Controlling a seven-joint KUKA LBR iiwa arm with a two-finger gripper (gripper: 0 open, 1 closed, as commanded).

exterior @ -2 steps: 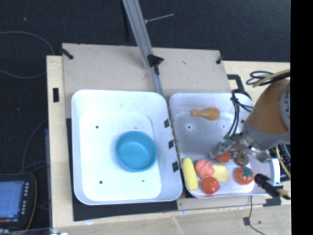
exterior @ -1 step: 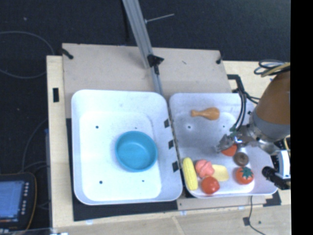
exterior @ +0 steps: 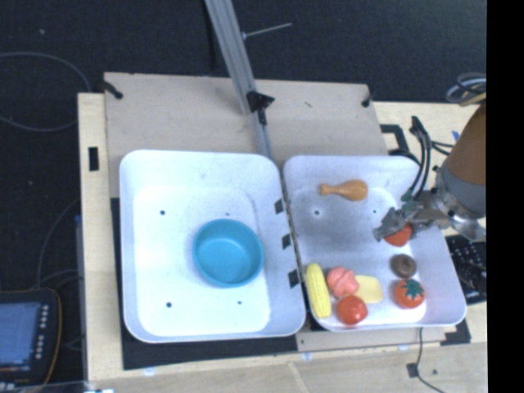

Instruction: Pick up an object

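My gripper point(exterior: 395, 228) hangs over the right part of the right bin point(exterior: 327, 223), reaching in from the right. A small red round item point(exterior: 399, 237) shows at its fingertips, partly covered by the grey fingers point(exterior: 386, 231), which look closed on it. Other items lie in the same bin. A tan drumstick point(exterior: 345, 190) is at the back. Along the front are a yellow corn cob point(exterior: 318, 290), a pink piece point(exterior: 342, 281), a pale yellow piece point(exterior: 369, 289) and a red tomato point(exterior: 352, 309). A brown item point(exterior: 402, 265) and a red fruit with a green top point(exterior: 409, 293) lie just in front of the gripper.
The left bin point(exterior: 147, 219) holds a blue bowl point(exterior: 228, 252) near its middle. A grey metal pole point(exterior: 233, 47) slants up from behind the seam between the bins. Cables point(exterior: 419, 150) hang at the right bin's back right corner.
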